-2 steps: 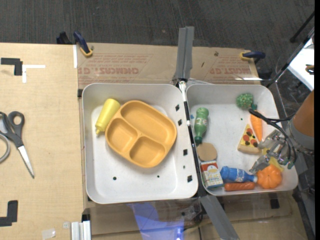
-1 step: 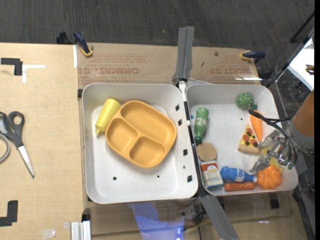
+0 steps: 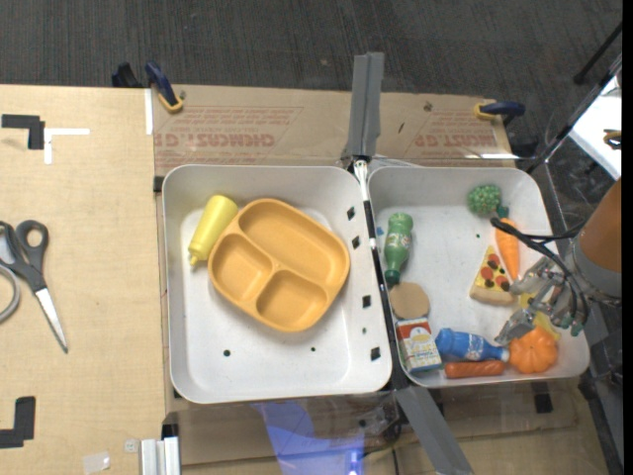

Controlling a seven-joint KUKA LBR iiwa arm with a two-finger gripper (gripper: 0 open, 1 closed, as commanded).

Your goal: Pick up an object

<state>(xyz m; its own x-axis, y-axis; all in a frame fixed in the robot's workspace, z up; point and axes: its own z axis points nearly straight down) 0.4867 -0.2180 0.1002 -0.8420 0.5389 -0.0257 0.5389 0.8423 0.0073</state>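
i'm watching the gripper (image 3: 537, 310) down at the right end of the right bin (image 3: 450, 191), its metal fingers (image 3: 521, 325) hanging over the corner where the toys crowd together. the fingers look spread a little with nothing between them, though the angle makes the exact gap hard to read.

the nearest candidate is the small orange pumpkin (image 3: 535, 351), sitting just below and slightly right of the fingertips in this view, so close it seems to touch or nearly touch them. it's round, so there's no long axis to line up with. the pizza slice (image 3: 492, 273) lies just left and above the fingers, its point aimed up and away, with the carrot (image 3: 508, 248) beside it. the blue bottle (image 3: 467, 344) lies on its side just left of the pumpkin, long axis running left to right, and a red sausage (image 3: 475, 369) is below it.

my judgement: the pumpkin is the target, and the move turns on shifting slightly toward the bin's near right corner before closing, since the wall there leaves little room.
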